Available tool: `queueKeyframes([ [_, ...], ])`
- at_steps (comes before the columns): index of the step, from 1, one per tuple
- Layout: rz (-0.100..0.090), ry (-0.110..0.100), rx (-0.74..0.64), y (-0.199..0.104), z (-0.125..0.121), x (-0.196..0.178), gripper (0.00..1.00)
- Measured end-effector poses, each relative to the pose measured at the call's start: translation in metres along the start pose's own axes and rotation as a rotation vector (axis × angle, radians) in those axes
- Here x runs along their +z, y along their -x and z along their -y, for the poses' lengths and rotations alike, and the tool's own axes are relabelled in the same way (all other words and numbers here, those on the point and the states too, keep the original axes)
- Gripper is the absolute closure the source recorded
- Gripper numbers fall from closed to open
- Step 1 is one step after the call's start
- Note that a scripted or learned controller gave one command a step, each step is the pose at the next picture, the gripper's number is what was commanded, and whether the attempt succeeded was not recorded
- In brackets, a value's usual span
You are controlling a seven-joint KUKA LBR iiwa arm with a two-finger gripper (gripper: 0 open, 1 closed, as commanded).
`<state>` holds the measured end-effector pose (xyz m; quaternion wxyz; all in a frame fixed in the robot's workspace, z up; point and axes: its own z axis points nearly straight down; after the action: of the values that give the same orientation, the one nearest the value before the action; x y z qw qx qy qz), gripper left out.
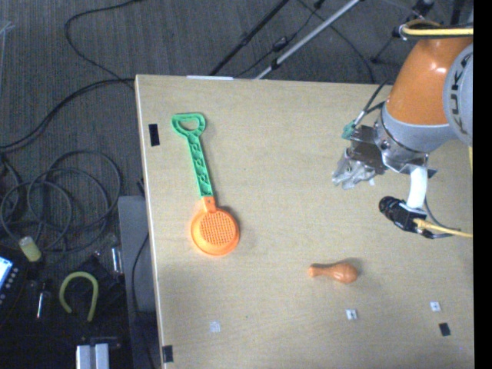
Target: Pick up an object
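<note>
End effector (355,171) up in the right part of the frame, hanging off the grey wrist with its orange band, poised over bare desk (284,129). It reads as a pale, blurry cluster, so I cannot tell how it is set, and nothing is visibly caught in it.

Closest candidate for the pick: a small orange drumstick-shaped piece (336,271), lying on the desk below the end effector in this view, a touch to its left and well apart from it. Its long axis runs nearly left to right, the bulbous end at the right, the thin neck tapering to the left. It looks smooth and rounded, probably plastic or rubber, and I'd guess a grip across the narrow neck would hold better than one on the fat end.

Further out, far to the left, lies a toy strainer (203,187): a green latticed handle with a loop at the top, running almost straight down the view into a round orange mesh head at the bottom. It lies flat, thin and full of holes, so likely awkward to pinch.

The desk itself is pale wood-grain, matte, with a few small dark markers near its edges.
</note>
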<state>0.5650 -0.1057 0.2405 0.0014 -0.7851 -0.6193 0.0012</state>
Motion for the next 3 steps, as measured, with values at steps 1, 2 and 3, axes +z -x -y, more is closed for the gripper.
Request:
queueKeyframes([
  [1,0.001,-0.001,0.403,0.008,-0.003,0.0,1.0],
  [2,0.004,0.001,1.065,0.038,-0.008,-0.014,1.0],
  [3,0.003,0.001,1.072,-0.003,-0.039,-0.029,1.0],
])
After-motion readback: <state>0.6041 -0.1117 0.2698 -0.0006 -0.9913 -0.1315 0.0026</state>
